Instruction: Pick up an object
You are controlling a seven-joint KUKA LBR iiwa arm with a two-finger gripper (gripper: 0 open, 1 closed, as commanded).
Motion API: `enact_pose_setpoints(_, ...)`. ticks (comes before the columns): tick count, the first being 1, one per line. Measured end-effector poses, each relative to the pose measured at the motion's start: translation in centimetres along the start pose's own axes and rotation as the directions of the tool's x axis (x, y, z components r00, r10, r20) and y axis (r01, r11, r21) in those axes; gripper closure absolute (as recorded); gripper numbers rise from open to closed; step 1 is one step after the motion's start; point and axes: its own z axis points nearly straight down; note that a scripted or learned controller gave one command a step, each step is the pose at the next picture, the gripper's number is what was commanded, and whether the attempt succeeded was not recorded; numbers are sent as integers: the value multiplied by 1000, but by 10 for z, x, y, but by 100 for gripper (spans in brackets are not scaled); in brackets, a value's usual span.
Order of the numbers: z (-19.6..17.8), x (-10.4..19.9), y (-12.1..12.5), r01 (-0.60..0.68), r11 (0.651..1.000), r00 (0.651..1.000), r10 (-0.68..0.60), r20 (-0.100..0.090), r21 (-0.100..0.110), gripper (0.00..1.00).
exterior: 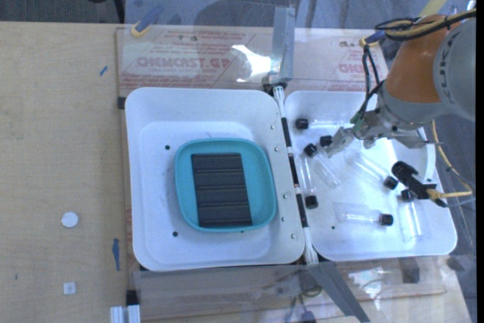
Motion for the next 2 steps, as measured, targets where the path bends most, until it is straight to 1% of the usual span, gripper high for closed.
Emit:
enact_pose_setpoints(1,-73,100,16,40,999,999,-40,-1,0,0)
enact_pose_setpoints(2,-72,87,-19,100,995,995,-100,-3,4,0)
